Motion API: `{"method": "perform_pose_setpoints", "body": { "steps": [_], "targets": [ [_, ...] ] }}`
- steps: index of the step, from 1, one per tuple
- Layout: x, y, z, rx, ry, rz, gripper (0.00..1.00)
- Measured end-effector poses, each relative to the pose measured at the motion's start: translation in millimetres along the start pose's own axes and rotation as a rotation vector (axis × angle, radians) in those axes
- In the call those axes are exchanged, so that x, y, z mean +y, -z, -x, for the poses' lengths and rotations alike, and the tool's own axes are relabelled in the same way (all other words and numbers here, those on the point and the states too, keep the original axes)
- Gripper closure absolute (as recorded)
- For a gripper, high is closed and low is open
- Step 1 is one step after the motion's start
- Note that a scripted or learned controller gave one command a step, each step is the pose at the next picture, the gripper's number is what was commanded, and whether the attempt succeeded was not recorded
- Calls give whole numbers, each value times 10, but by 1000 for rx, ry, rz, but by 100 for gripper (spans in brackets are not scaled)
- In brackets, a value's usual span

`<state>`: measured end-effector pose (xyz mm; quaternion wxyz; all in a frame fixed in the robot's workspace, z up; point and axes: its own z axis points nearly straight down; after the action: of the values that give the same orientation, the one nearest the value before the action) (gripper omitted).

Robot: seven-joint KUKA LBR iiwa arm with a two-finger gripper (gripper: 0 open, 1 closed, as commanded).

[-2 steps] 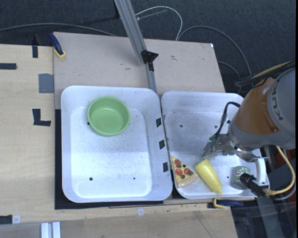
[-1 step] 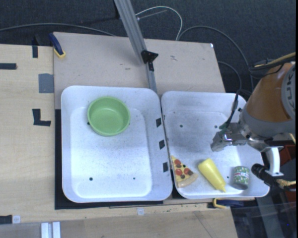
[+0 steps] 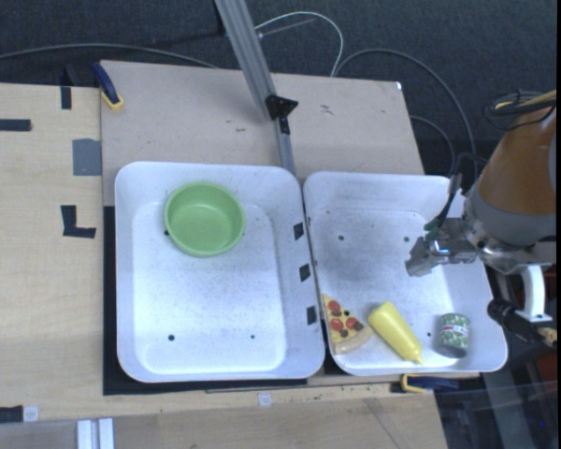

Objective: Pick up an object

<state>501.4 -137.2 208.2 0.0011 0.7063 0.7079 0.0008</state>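
The gripper (image 3: 423,262) hangs over the right bin (image 3: 374,195), toward its right side, on the end of the grey arm (image 3: 514,195) that reaches in from three o'clock. Nothing lies between its fingertips, and whether they are spread or pressed together I cannot tell at this slant.

Three things are within reach, all along the bin's near edge. The yellow bottle (image 3: 395,331) is nearest: it lies from the gripper at about seven o'clock, near but clearly apart. Its long axis runs from ten o'clock to four o'clock, thick end up-left, thin tip down-right. The pizza toy (image 3: 342,324) lies farther round, at about eight o'clock, close beside the bin's left wall. The small green can (image 3: 453,333) sits at about five o'clock, near the bin's right corner.

The left bin (image 3: 140,279) holds a green bowl (image 3: 204,219), well apart at nine o'clock, across the divide.

In my judgement the bottle is the likeliest target. The move turns on that slanted axis: the gripper would need to shift toward seven o'clock, drop, and close across the bottle's width, along the one-to-seven line, not along its length.
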Motion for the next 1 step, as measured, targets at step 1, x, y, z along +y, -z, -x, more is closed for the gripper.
{"method": "perform_pose_setpoints", "body": {
  "steps": [1],
  "targets": [
    [5, 167, -5, 0, -1, -2, 100]
  ]
}}
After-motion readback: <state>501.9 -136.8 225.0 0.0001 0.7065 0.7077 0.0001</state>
